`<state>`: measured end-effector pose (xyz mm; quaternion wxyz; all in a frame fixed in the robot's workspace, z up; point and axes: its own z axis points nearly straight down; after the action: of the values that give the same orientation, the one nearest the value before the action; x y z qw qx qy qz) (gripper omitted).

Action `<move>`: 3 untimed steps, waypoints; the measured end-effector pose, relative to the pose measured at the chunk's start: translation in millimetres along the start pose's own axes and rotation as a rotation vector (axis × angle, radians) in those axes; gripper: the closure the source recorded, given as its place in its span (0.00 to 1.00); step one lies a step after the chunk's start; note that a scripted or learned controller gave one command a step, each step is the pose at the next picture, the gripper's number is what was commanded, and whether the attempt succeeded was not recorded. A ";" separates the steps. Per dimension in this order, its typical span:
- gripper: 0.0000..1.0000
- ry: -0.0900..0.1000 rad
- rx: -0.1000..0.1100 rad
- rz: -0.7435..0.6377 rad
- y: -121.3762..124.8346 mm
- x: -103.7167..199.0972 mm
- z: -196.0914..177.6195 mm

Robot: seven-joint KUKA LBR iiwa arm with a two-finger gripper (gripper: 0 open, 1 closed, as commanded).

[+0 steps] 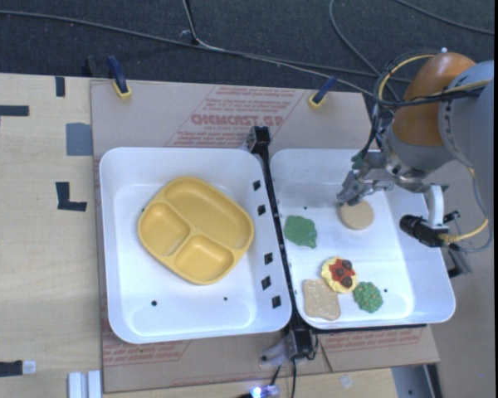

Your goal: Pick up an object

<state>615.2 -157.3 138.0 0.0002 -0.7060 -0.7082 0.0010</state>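
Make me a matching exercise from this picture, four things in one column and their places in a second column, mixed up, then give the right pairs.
1 yellow tray
2 tan round piece
3 green leafy piece
4 gripper

A beside the divider, right bin
B left bin
C over the tan piece's upper edge
D upper part of right bin

Pairs: 1-B, 2-D, 3-A, 4-C

Arm (448, 106): grey KUKA, reaches in from frame right, bent downward over the bench.
Band (427, 98): orange, above the wrist, uppermost part in view.
Wrist (394, 168): angled down-left, cables looped round it.
Gripper (351, 196): low, tips pointing down-left; finger state can't be made out.
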 end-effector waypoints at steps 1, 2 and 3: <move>1.00 0.000 -0.005 0.002 0.3 -3.2 -42.9; 1.00 0.000 -0.006 0.002 1.2 -3.0 -95.9; 1.00 0.002 -0.001 -0.001 -11.5 39.0 -98.7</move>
<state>603.8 -118.2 236.6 0.0007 -0.7056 -0.7086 0.0001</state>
